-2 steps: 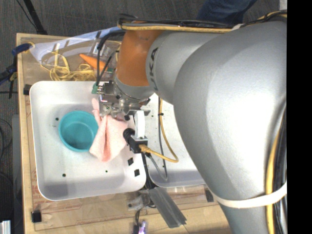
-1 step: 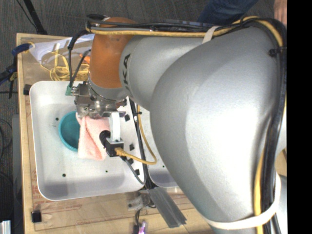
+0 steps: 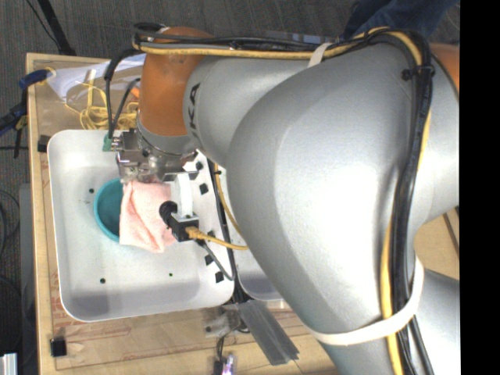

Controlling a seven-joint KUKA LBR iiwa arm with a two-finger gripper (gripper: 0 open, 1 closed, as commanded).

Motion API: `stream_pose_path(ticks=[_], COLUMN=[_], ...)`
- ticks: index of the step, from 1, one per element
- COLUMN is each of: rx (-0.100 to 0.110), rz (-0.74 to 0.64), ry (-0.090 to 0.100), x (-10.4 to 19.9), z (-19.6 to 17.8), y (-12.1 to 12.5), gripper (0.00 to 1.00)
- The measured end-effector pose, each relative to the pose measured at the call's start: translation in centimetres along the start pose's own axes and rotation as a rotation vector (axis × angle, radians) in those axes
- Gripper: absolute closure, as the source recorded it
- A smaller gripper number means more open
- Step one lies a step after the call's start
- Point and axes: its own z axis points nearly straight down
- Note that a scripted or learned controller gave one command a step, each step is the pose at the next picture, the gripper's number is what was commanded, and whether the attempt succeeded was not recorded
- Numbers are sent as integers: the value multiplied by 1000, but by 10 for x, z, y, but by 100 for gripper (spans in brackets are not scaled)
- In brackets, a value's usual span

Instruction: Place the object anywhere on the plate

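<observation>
The gripper [image 3: 144,174] hangs over the left white bin [image 3: 74,280], just below the metal wrist block and the orange band [image 3: 164,84] of the arm, and its tip is buried in the top edge of a pink cloth [image 3: 144,217]. The cloth hangs bunched from that point, gathered tight at the top and spreading wider lower down, so the gripper appears clamped on it, though the fingers themselves are hidden behind the wrist hardware and the fabric. The cloth drapes over the right part of a teal plate [image 3: 105,208], covering much of it; whether its lower folds rest on the plate or only hang above it cannot be told from this angle. The plate sits on the bin floor toward the bin's left wall, with a crescent of its rim showing to the left of the cloth. A black connector and a yellow cable [image 3: 215,242] run from the wrist just right of the cloth. The bulky grey arm [image 3: 336,178] fills the right side and covers nearly all of the 2nd bin, leaving a sliver of its rim [image 3: 262,294] visible near the bottom. Beyond the bin's far edge, loose yellow cord [image 3: 90,108] lies on the bench [image 3: 125,342].
</observation>
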Motion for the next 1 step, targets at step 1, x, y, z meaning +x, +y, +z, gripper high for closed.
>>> stream_pose_path(ticks=[1], rx=[-1], rz=[0], ry=[0], x=[0], z=[0], y=[0], gripper=[0])
